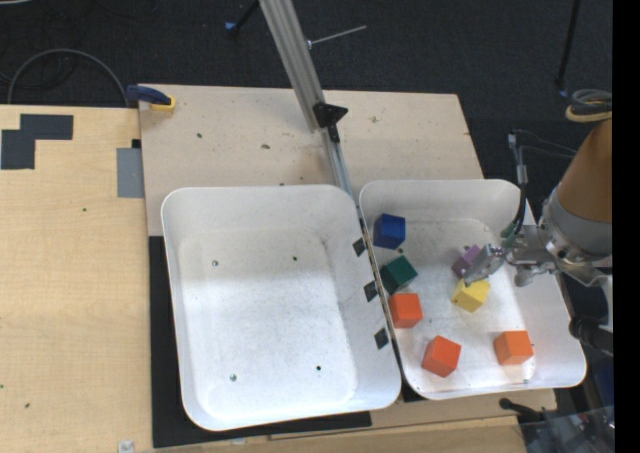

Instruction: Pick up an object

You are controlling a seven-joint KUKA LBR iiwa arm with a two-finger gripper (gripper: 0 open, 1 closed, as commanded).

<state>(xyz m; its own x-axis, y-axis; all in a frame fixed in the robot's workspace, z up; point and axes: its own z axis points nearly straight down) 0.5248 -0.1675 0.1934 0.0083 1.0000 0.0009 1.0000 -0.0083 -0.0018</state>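
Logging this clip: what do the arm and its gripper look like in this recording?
The arm comes in from the right: a broad orange band above a grey, rounded wrist section. Below that sits a darker metallic gripper assembly, slim and angular, with some green detail near its base over the right bin. A thin cable or rod stands beside the wrist. The image is too coarse to read any markings.

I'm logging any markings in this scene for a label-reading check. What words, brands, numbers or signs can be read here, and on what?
None: no readable text.
The blocks in the right bin, blue block included, show plain faces.
The left bin bears dark specks, not writing.
The bench carries blank dark patches.
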